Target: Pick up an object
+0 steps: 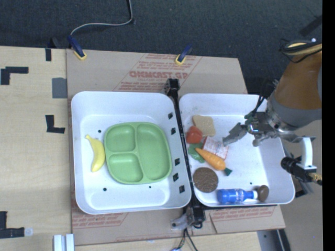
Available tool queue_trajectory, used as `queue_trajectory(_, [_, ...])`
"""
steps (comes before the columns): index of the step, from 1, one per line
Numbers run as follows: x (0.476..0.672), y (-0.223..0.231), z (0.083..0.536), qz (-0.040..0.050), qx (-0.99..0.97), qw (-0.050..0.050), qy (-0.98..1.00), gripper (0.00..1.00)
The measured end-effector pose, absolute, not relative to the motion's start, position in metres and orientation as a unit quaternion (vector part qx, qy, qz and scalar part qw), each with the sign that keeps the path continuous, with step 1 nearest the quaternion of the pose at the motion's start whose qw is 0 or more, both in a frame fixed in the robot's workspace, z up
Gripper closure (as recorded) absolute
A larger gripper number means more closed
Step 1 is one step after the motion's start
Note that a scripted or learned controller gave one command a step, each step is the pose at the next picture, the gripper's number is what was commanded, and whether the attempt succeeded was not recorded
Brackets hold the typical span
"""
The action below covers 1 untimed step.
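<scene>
The right bin (272, 163) holds a tan bread slice (204, 123), a red tomato (194, 135), an orange carrot (212, 160) lying partly on a white packet (216, 147), a brown round patty (205, 179) and a blue bottle (234, 195) lying along the front wall. My gripper (245, 137) hangs over the middle of this bin, just right of the packet. It is open, with one finger (232, 135) slanting toward the packet and bare bin floor between the two fingers.
A green divided plate (138, 152) and a yellow banana (96, 152) lie in the left bin (84, 192). A black divider (180, 140) runs between the bins. A small brown object (263, 193) sits by the bottle's end.
</scene>
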<state>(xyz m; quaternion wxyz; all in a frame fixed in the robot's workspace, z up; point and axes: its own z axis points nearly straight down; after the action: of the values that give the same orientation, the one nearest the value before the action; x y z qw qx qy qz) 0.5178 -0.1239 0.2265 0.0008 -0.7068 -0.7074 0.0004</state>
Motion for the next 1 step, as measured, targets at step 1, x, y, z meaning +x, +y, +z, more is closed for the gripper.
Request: queue_trajectory(1, [0.5278,-0.1019,0.0861,-0.0013,-0.707,0.0,-0.708,0.0])
